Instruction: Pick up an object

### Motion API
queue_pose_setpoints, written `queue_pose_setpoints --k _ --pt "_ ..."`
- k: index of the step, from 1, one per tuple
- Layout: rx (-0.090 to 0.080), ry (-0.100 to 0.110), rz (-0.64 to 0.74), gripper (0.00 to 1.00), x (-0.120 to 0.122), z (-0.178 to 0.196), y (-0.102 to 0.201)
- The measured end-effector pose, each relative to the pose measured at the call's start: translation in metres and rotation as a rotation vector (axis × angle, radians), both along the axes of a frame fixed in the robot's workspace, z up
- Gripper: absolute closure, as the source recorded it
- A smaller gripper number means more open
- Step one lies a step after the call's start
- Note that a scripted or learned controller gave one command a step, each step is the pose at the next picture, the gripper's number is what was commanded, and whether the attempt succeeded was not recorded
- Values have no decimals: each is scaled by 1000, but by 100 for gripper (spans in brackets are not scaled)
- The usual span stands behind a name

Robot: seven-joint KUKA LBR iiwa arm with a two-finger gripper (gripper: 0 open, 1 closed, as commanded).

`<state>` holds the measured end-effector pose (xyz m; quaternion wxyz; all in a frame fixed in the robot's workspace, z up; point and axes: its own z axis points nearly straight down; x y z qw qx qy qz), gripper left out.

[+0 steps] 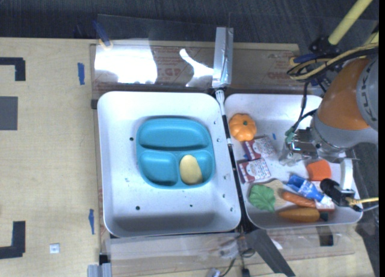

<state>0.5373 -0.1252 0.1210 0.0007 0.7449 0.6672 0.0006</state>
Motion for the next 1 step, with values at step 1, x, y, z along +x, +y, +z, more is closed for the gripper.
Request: queue_pose_setpoints --k 1 --pt "0 1 0 0 0 -1 0"
